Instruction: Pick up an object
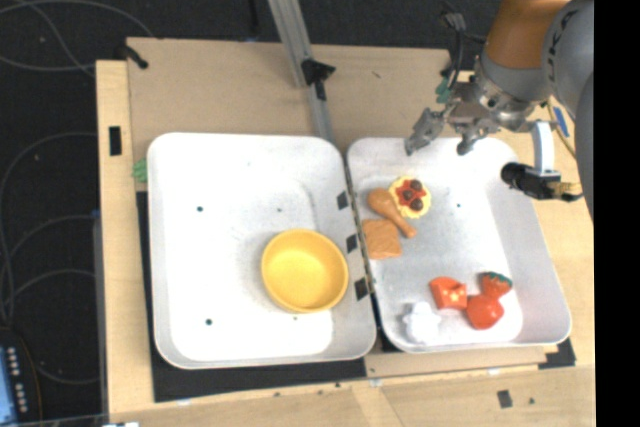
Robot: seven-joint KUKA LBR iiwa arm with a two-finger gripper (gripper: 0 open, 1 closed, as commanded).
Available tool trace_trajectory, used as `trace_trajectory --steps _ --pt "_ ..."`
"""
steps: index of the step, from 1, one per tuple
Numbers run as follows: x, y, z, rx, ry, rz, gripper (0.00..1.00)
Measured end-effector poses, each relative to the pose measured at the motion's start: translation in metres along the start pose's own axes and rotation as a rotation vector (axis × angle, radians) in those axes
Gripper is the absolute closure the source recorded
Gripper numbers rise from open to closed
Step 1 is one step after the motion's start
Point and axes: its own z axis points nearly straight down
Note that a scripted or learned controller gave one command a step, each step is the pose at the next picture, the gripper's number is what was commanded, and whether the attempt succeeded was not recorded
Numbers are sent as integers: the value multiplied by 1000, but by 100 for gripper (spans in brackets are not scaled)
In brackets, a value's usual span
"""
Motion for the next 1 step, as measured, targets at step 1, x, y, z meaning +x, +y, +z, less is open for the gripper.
trace_trajectory --steps 1 --pt "0 0 0 0 -1 0 0"
